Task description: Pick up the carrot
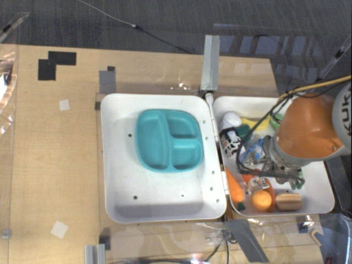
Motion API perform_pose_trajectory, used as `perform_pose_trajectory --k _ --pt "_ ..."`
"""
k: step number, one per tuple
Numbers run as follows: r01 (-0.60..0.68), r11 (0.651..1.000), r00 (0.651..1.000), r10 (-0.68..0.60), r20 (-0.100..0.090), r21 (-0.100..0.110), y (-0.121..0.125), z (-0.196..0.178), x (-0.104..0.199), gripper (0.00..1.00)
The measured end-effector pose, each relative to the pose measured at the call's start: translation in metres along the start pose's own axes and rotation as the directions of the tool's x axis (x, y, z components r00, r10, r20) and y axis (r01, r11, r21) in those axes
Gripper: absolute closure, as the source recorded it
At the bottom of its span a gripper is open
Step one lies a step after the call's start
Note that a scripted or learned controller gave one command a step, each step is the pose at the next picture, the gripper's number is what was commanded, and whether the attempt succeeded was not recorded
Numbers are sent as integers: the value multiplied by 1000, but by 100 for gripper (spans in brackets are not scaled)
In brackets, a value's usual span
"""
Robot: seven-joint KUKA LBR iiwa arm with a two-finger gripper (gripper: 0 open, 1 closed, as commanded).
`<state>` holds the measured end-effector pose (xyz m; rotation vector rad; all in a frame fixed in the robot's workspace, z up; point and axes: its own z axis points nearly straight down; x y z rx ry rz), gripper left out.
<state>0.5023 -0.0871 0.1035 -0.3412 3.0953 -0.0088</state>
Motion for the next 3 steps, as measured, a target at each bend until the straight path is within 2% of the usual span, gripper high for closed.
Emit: perform_pose_trajectory --k 1,2,3 --pt "124 992 992 -124 3 -27 99 -54 -21 100" --pt "460 888 888 -460 -5 -12 135 -158 -36 100" --pt "830 558 558 -830 -4 -24 114 -81 -33 100"
